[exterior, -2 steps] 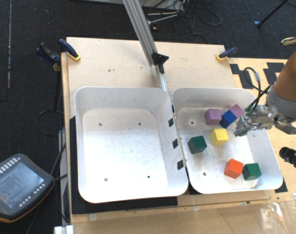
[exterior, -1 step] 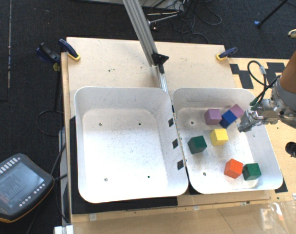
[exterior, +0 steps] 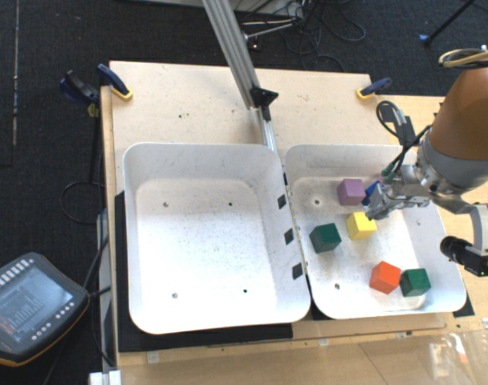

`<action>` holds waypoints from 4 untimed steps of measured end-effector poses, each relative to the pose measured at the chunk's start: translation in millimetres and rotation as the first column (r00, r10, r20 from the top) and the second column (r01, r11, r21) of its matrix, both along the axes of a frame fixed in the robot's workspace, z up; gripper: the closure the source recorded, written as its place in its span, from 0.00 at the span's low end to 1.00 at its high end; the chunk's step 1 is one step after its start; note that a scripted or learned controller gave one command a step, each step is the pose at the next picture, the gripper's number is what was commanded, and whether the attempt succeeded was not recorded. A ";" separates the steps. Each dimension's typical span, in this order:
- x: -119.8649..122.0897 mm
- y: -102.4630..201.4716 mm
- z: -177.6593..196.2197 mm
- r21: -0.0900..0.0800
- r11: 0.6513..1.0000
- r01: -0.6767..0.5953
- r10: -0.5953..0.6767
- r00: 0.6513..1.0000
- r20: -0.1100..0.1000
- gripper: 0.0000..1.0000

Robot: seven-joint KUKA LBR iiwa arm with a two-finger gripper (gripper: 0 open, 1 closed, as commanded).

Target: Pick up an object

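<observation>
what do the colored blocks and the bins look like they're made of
Blocks, such as the yellow block and orange block: probably painted wood or foam, given flat matte faces without glare. Right bin: likely moulded plastic, smooth white with rounded corners.

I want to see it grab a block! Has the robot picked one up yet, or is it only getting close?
Not yet. Done: the gripper has reached into the right bin, right by the yellow block and the purple block. In hand: nothing I can see; all five blocks, including the orange block and both green ones, lie on the bin floor. Left: grasping one and lifting it.
</observation>
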State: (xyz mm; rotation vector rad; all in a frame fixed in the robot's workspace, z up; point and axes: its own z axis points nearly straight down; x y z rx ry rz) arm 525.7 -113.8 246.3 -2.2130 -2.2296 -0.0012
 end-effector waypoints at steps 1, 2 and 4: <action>7.7 54.2 7.8 0.001 1.000 -0.002 0.002 1.000 0.002 1.00; 13.7 100.5 -4.0 0.001 1.000 0.000 0.000 1.000 -0.002 1.00; 38.3 200.6 -11.3 0.000 1.000 0.000 0.000 1.000 -0.001 1.00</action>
